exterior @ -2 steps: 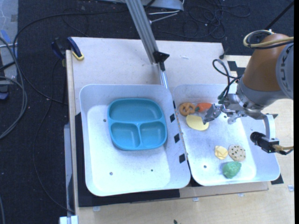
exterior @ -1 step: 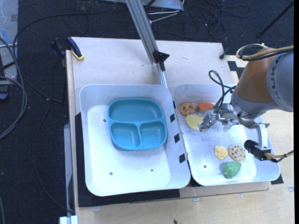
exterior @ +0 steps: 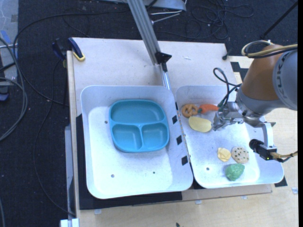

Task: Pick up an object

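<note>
The end effector (exterior: pixel 218 122) is low in the right bin (exterior: pixel 265 176), just beside the yellow potato-like piece (exterior: pixel 200 124); whether it is spread or pressed together I cannot tell. The step seems to be the approach to a grasp. Next move, in my judgement, needs a centred closing on the piece, avoiding the pretzel (exterior: pixel 190 109) and carrot (exterior: pixel 207 108) nearby.

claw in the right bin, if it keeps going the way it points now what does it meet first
Probably the yellow potato-shaped piece, just left of the claw. From this slanted view the claw's height is unclear, so it might meet the right bin floor beside it.
</note>
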Available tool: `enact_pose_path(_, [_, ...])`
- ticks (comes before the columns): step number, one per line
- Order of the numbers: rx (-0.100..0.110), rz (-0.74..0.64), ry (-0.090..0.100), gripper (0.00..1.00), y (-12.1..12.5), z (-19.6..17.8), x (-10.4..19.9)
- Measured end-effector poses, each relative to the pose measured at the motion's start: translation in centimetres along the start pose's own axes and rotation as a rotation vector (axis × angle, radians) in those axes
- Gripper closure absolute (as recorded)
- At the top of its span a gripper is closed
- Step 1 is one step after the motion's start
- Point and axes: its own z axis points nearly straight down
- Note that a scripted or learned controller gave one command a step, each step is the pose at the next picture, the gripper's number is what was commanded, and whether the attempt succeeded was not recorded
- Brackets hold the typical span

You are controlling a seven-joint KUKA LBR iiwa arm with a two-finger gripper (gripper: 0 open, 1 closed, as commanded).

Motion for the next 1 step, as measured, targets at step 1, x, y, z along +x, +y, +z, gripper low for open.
enact_pose_path(1, [-0.005, -0.003, -0.002, 1.0, 0.62, -5.93, -0.77])
